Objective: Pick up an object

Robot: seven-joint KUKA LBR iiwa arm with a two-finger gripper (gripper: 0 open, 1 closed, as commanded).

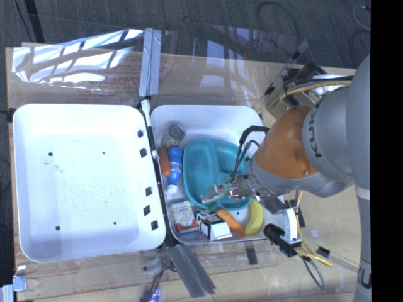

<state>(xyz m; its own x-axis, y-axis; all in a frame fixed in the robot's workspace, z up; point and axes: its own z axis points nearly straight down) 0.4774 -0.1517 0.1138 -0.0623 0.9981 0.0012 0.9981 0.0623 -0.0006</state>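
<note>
Camera view: gripper fingertips indistinct.

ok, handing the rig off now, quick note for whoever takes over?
Pincer: down in the right bin, over the teal bowl; finger state can't be read, no visible hold on anything.
Objects: all in the right bin: teal bowl, blue bottle, banana, carrot, small white box, small carton.
Done: arm lowered to the pile.
Left: confirm a grasp, lift an object out.
</note>
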